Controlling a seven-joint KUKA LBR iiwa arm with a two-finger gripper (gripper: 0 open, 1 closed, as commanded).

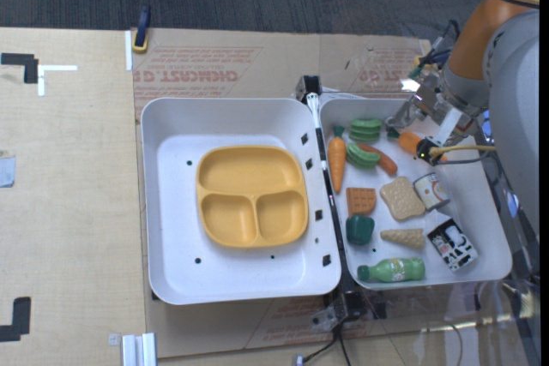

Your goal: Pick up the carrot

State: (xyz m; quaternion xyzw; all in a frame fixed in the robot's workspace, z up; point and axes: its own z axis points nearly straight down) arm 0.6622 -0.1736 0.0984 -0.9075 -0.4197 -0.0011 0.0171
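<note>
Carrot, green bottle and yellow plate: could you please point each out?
carrot (336,162), camera view, middle of its orange body
green bottle (393,270), camera view, mid-body
yellow plate (250,161), camera view, upper compartment floor
</note>
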